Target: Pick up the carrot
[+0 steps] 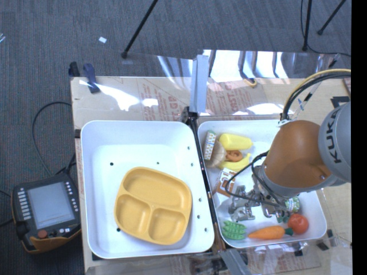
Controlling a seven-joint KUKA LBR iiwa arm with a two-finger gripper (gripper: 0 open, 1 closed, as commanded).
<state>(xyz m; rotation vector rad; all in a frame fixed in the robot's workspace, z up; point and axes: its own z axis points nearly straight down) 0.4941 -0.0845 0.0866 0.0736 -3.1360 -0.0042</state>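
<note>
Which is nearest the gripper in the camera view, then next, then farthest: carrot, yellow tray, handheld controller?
From the gripper:
1. Carrot, just below it in the right bin.
2. Yellow tray, in the left bin.
3. Handheld controller, on the floor at far left.

The carrot (pixel 267 232) is orange, the tomato (pixel 298 224) red, the divided plate (pixel 153 205) yellow, both bins (pixel 94 171) white, and the arm's band (pixel 295 156) orange.
</note>
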